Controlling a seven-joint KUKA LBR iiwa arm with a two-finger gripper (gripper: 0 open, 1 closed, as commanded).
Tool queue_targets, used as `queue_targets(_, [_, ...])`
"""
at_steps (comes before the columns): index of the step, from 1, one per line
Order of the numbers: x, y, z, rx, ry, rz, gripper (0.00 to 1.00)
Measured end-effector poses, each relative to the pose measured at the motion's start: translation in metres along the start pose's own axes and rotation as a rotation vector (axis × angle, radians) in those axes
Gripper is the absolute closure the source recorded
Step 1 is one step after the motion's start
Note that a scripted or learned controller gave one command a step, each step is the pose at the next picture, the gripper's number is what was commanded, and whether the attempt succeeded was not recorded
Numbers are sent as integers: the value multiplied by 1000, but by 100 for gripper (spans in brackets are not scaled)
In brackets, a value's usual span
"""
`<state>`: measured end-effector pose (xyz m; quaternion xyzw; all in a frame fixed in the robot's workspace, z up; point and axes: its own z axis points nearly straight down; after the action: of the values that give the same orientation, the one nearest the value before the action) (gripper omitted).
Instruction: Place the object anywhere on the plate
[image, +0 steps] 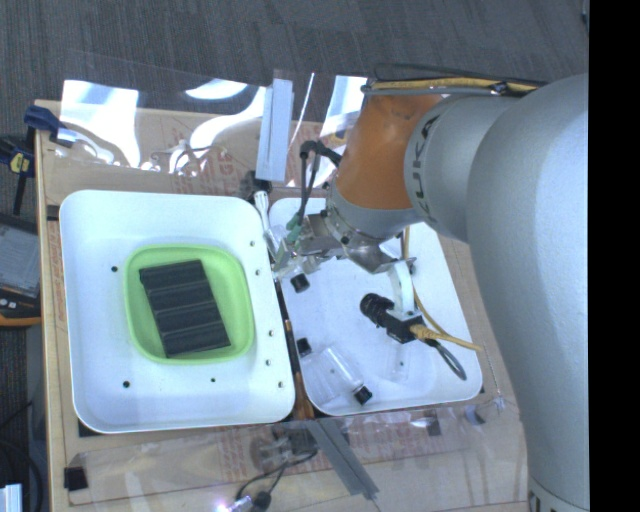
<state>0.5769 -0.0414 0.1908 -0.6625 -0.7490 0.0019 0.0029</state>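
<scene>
The gripper (290, 250) hovers at the right bin's (455, 385) left edge, its finger state impossible to tell; it should first secure an object, then swing to the plate (135, 275).

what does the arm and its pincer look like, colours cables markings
The arm is bulky, rounded and light grey, with an orange band above the wrist and dark lettering partly visible on the grey shell beside it. A yellow cable runs over the top of the band. The pincer is a small metallic assembly with thin dark wires rising from it.
</scene>
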Motion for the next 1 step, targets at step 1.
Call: queue_targets(1, [0,0,0,0,0,1,0])
